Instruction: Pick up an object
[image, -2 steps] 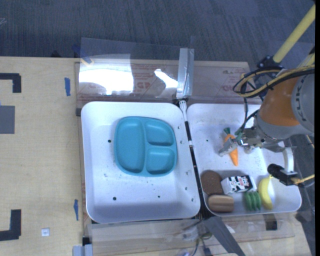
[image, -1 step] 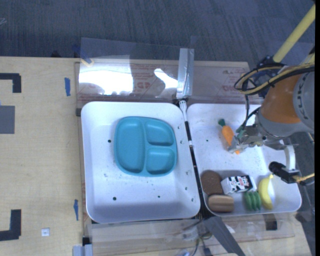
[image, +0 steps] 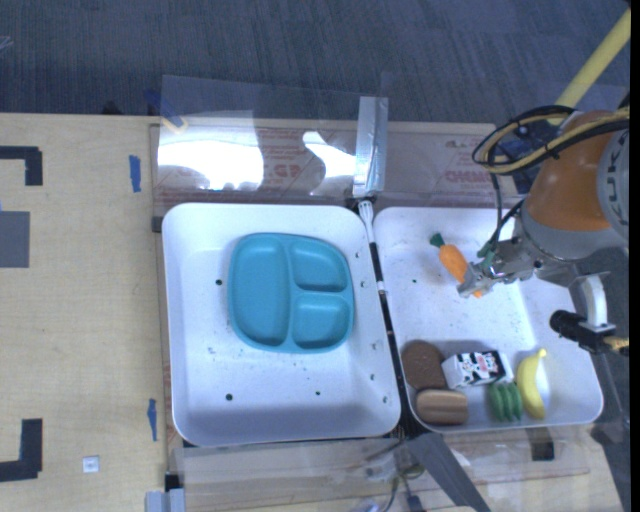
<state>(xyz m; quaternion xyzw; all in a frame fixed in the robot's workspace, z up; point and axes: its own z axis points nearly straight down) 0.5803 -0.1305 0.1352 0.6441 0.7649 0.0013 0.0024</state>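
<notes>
Camera view | gripper (image: 476, 282) low in right bin (image: 430, 232), touching toy carrot's (image: 453, 260) lower end; jaw state cannot be told | brown cookie (image: 424, 364), bread roll (image: 441, 405), milk carton (image: 473, 368), green vegetable (image: 505, 400), banana (image: 533, 382) along near edge | left bin (image: 190, 300): blue divided plate (image: 291, 292)

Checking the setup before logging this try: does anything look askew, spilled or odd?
Nothing looks spilled or damaged. The blue plate lies flat in the left bin; the toy foods crowd the right bin's near edge, the carrot apart beside the gripper.
</notes>
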